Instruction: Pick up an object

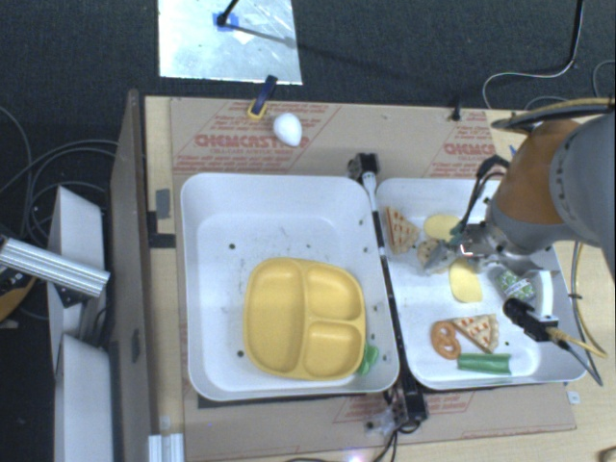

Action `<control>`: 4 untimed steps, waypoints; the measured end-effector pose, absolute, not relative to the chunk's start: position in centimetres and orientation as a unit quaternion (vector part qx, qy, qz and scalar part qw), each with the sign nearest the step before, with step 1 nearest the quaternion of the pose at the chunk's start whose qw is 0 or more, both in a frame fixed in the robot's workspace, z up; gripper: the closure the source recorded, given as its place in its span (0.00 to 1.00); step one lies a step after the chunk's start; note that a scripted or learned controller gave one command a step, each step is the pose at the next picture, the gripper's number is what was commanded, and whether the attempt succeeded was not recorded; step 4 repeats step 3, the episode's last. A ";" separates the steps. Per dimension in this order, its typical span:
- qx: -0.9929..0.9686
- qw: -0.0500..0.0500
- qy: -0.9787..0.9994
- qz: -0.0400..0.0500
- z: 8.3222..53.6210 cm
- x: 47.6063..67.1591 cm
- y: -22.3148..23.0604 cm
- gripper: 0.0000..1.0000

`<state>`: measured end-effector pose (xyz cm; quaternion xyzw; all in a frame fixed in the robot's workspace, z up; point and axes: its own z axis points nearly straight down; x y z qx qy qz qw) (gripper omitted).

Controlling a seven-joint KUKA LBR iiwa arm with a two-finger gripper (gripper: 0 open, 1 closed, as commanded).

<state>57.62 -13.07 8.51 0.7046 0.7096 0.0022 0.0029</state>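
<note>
My gripper (461, 249) hangs low over the upper middle of the right bin (414, 359). Just left of it lies a small brownish piece (428, 254). A pale yellow piece (441, 226) sits just above it and a yellow lemon-like piece (466, 283) just below. A waffle-patterned wedge (398, 227) rests by the bin's left wall. Near the front are a pretzel (445, 338), a pizza slice (479, 330) and a green bean pod (484, 362). A small green-and-white item (516, 283) lies under the wrist.
The left bin (221, 219) holds a yellow divided plate (305, 317) with a green scrap (370, 359) at its right edge. A white egg (287, 128) and a blue-yellow item (261, 98) lie on the cardboard behind the bins. The arm (553, 186) covers the right bin's far right.
</note>
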 end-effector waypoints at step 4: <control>0.706 0.003 0.709 0.001 8.5 61.9 -14.8 0.00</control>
